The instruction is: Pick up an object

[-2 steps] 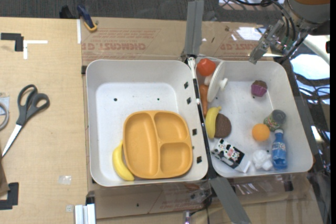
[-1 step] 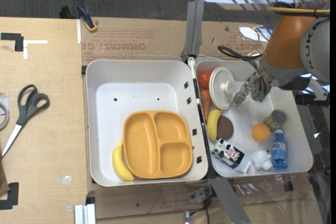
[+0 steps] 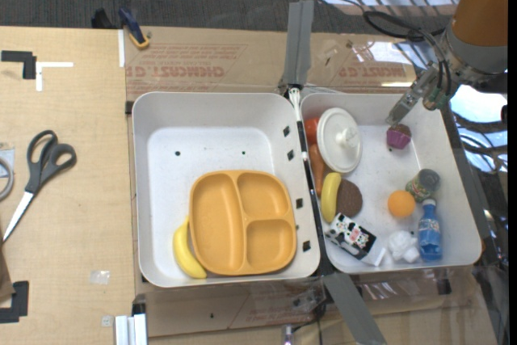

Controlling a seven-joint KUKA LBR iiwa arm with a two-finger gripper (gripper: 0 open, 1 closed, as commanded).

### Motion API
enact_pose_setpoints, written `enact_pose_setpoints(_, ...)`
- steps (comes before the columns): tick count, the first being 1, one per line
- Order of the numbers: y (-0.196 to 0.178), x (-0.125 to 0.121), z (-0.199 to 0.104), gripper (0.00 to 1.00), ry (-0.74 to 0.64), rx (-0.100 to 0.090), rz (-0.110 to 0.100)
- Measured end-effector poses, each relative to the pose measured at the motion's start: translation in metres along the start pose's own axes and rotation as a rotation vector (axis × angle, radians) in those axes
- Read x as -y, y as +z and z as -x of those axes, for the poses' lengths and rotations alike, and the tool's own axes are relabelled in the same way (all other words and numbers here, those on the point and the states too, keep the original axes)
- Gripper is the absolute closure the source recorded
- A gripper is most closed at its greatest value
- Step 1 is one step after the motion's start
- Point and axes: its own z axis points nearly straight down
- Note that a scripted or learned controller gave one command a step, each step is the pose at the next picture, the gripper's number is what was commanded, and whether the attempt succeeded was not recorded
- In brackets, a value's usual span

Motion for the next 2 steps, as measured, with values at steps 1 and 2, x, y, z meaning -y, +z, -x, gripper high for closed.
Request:
enact_pose_setpoints(1,0.113,-0.042,0.011,1.0,0.064,0.0,-0.001)
enact_pose_setpoints(2,0.12,0.042,0.027,1.0,-0.05,0.0,0.0)
